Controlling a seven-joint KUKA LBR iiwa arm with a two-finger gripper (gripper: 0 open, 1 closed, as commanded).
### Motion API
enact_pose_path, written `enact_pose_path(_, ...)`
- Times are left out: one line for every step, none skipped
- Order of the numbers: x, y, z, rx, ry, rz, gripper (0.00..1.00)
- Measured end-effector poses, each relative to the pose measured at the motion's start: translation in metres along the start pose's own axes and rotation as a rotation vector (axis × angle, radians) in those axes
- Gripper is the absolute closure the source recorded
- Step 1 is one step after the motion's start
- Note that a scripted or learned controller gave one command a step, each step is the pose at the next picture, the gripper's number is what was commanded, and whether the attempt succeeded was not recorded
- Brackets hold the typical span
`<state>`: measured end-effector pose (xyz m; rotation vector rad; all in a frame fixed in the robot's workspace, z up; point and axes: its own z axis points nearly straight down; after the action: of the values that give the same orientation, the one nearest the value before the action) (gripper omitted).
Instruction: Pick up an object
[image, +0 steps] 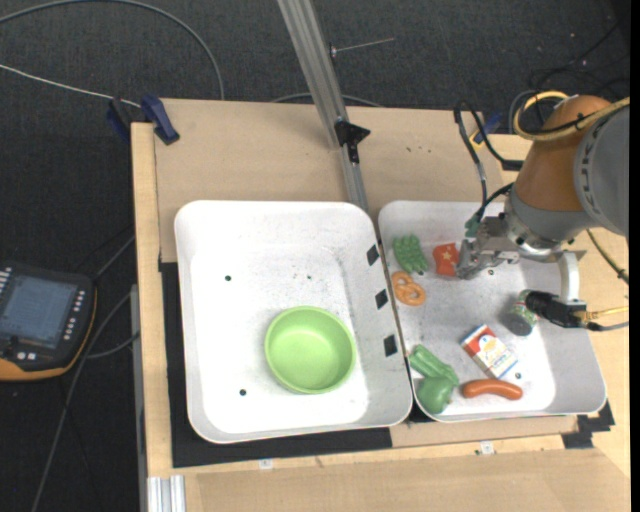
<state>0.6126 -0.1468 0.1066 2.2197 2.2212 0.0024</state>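
Green bowl (310, 348) sits in left bin (200, 250). Right bin (580, 385) holds green toy (408, 252), pretzel (408, 290), green pepper (432, 378), red block (446, 260), small box (490, 352), sausage (491, 390). Gripper (472, 262) low, just beside red block; cannot tell its grip.

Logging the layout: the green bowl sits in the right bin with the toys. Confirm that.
Wrong bin. The camera view shows the green bowl in the left bin; the toys, such as the pretzel and sausage, lie in the right bin.
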Motion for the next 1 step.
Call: enact_pose_path(0.0009, -0.0067, -0.0593, -0.003, -0.001, 0.000, 1.00)
